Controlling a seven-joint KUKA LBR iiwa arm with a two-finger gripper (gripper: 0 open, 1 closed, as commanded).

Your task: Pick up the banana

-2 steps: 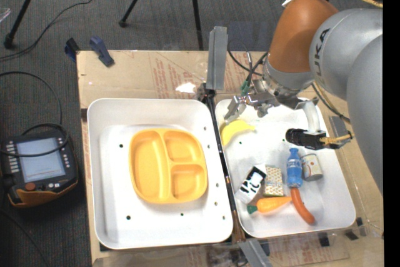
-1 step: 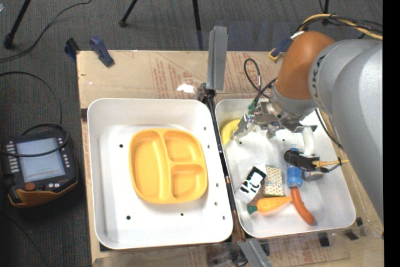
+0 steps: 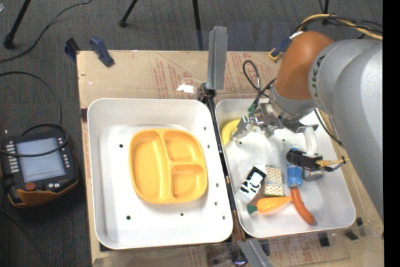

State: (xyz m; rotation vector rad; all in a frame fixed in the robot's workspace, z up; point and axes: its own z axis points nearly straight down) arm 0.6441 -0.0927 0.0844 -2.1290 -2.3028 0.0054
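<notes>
just pincer beside banana, right bin

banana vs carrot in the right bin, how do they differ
The banana is yellow and lies at the bin's far left corner, by the gripper; the carrot is orange with a green end and lies near the front wall. The banana is partly hidden, the carrot in full view. Both lie in the right bin.

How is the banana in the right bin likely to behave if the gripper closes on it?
The banana looks smooth and curved, so it may slip or pivot. It lies against the right bin wall, so a push would probably wedge it. The gripper is beside it.
</notes>
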